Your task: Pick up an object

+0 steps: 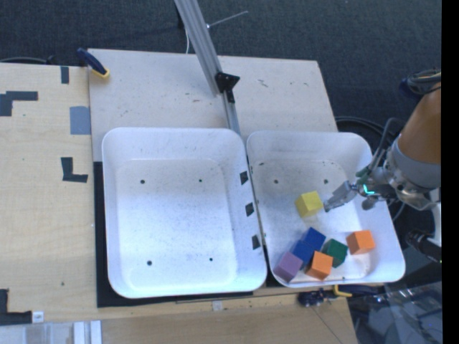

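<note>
The right bin [287, 153] holds several small cubes. A yellow cube [309, 203] lies alone near the bin's middle. Toward the front lie a blue cube [310, 241], a green cube [335, 251], a purple cube [289, 265] and two orange cubes [361, 241] [320, 264]. My gripper [337, 199] reaches in from the right, low over the bin floor, with its tip just right of the yellow cube. Nothing shows held in it.
The left bin [115, 149] stands beside the right one. A grey metal bar [204, 41] slants down from the top to the bins' shared rim. A blue and yellow tool [93, 63] lies at the bench's far left corner.
</note>
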`<action>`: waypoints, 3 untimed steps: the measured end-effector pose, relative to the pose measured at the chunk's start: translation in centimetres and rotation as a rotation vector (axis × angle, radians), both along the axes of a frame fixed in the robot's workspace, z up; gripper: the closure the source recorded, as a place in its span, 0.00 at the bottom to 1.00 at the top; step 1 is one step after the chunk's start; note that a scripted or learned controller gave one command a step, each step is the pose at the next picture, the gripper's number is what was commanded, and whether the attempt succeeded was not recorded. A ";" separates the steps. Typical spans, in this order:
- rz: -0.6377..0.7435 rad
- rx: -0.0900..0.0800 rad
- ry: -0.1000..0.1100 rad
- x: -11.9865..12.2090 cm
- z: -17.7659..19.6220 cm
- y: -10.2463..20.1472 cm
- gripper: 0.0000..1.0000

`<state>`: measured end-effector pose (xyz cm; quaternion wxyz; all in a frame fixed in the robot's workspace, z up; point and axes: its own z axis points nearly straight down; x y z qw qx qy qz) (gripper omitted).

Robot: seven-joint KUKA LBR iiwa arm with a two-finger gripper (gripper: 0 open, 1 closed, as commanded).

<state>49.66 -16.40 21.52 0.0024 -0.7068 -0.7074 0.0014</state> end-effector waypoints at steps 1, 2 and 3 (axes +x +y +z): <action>0.001 -0.001 -0.003 0.1 0.2 0.0 0.00; -0.001 -0.001 0.001 0.3 -5.0 -0.9 0.00; -0.002 -0.001 -0.006 0.0 -9.1 -0.6 0.00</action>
